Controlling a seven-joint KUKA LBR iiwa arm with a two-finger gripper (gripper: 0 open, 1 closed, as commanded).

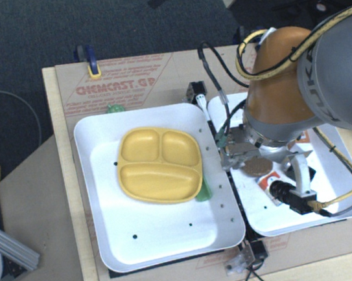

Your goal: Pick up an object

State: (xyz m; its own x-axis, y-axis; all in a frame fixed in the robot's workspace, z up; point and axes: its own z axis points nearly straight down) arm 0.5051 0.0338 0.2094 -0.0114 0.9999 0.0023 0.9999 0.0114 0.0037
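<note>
My gripper (252, 162) reaches down into the right bin (344, 210), near its left wall, under the arm's orange band (279, 82). A brownish object (257, 167) lies right below it, and whether they touch is unclear. Beside that sits an orange-red object (267, 183), and another orange-red piece (302, 141) peeks out from behind the wrist. In the left bin (111, 231) rests a yellow divided plate (160, 165). A green object (203, 191) pokes out from under the plate's right edge.
The bulky arm (337, 80) covers most of the right bin. Black and yellow cables (332, 201) loop over that bin's front part. A cardboard sheet (121, 82) lies behind the bins, with a blue-and-yellow clamp (91, 62) at its far edge.
</note>
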